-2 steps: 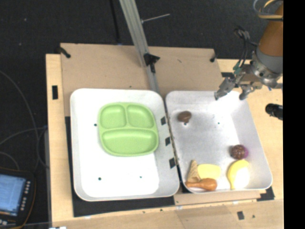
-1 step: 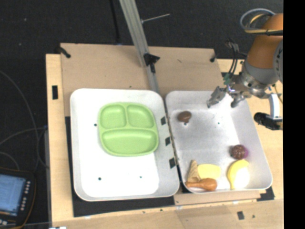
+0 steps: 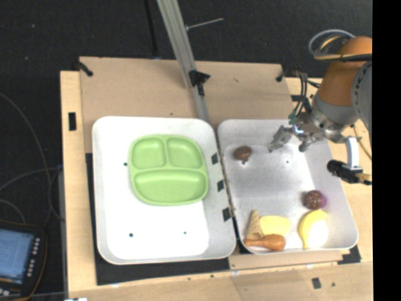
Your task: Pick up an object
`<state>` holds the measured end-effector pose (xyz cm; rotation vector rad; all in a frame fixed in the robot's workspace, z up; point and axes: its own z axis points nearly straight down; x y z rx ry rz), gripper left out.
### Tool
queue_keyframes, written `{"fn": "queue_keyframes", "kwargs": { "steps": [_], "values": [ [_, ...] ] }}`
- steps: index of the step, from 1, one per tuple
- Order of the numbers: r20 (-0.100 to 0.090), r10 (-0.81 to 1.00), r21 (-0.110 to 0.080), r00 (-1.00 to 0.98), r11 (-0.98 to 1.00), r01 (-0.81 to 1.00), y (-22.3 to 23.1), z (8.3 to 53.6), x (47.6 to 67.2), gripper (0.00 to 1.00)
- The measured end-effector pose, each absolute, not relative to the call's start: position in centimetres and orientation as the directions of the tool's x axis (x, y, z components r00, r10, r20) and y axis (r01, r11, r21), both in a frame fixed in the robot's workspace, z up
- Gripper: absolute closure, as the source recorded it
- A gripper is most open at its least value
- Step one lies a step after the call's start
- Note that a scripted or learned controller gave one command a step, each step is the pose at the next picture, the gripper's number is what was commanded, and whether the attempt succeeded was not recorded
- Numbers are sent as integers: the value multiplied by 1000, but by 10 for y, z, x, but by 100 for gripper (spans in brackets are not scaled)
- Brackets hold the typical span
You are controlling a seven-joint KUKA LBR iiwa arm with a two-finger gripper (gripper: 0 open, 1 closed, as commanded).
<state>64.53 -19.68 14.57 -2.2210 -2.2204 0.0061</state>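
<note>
My gripper (image 3: 290,140) hangs over the back of the right bin (image 3: 282,180), its two fingers spread open with nothing between them. A small brown mushroom-like object (image 3: 242,153) lies to its left, near the bin's back left corner. Along the bin's front sit a dark purple round fruit (image 3: 314,199), a yellow banana-like piece (image 3: 313,227), a pale yellow block (image 3: 274,225), a tan wedge (image 3: 254,221) and an orange carrot-like piece (image 3: 270,242). None of them touches the gripper.
The left bin (image 3: 113,231) holds a green divided plate (image 3: 169,170). A slanted metal pole (image 3: 182,49) rises behind the two bins. The arm's orange band (image 3: 341,80) stands at the right edge.
</note>
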Motion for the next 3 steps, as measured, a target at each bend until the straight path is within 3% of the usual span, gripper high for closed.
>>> {"fn": "queue_keyframes", "kwargs": {
  "steps": [1,2,3],
  "values": [
    [-4,1000,3,0,0,1000,-198,160,647,100],
    [-3,1000,6,0,0,1000,-204,208,643,100],
    [-2,1000,1,-1,1,1000,-205,201,644,100]
  ]
}}
